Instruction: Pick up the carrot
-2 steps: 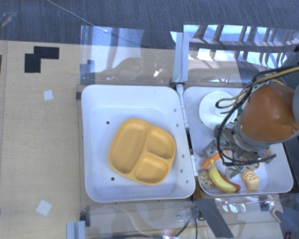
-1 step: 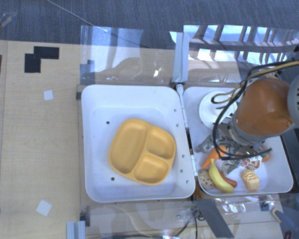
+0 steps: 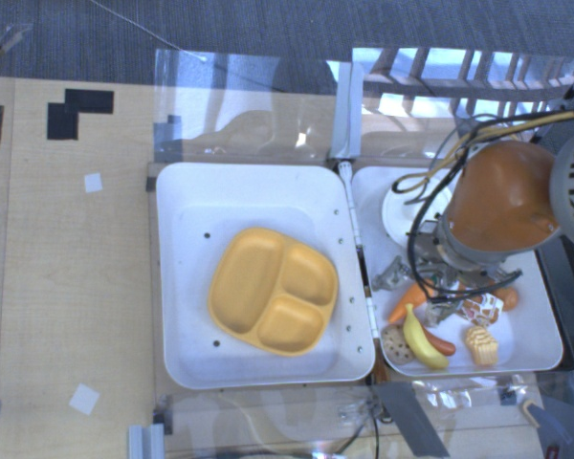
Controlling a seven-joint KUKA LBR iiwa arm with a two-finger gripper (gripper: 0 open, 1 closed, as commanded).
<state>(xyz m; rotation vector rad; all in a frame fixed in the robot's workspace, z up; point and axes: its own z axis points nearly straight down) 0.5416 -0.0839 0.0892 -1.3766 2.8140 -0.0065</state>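
- The hand (image 3: 438,285) is lowered into the right bin (image 3: 551,347), under the orange band (image 3: 502,197); how far it is opened cannot be told, nor whether anything is held.
- The carrot (image 3: 406,305) is seen just beside the hand, near the bin's left edge.
- A banana (image 3: 421,342), a cookie (image 3: 394,345) and a sausage (image 3: 439,342) are gathered at the bin's near-left corner.
- A yellow divided plate (image 3: 273,290) is laid in the middle of the left bin (image 3: 187,256).

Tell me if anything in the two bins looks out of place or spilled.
Nothing looks spilled or damaged. The yellow divided plate sits askew in the left bin, rotated against its walls. In the right bin, the carrot, banana and other toy foods crowd together beneath the end effector.
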